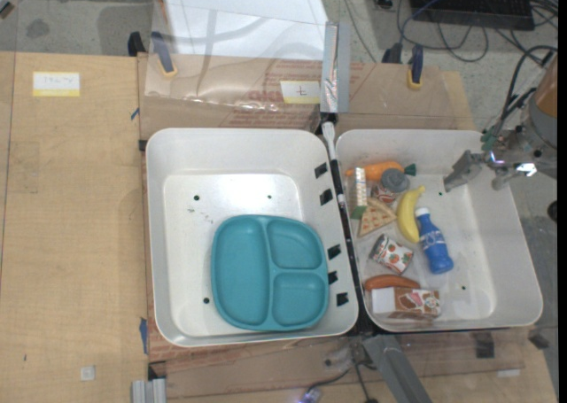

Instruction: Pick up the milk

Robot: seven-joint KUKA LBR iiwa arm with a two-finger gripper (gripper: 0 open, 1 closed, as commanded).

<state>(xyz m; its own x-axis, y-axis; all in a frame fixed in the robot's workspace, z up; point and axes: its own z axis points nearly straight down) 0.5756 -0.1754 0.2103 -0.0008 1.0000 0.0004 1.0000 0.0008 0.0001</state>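
Observation:
The milk (405, 302) is a small white carton with brown and red print. It lies on its side at the near edge of the right bin (496, 304), just in front of a sausage (390, 283). My gripper (485, 173) hangs over the far right part of that bin, well behind the carton and to its right. Its two grey fingers (458, 170) are spread apart and open, with nothing between them.
A blue bottle (433, 241), banana (408, 214), red can (391, 253), pizza slice (377, 216), carrot (384, 169), grey lid (395, 182) and striped box (361, 190) crowd the right bin's left half. A teal divided plate (268, 272) lies in the left bin (177, 215).

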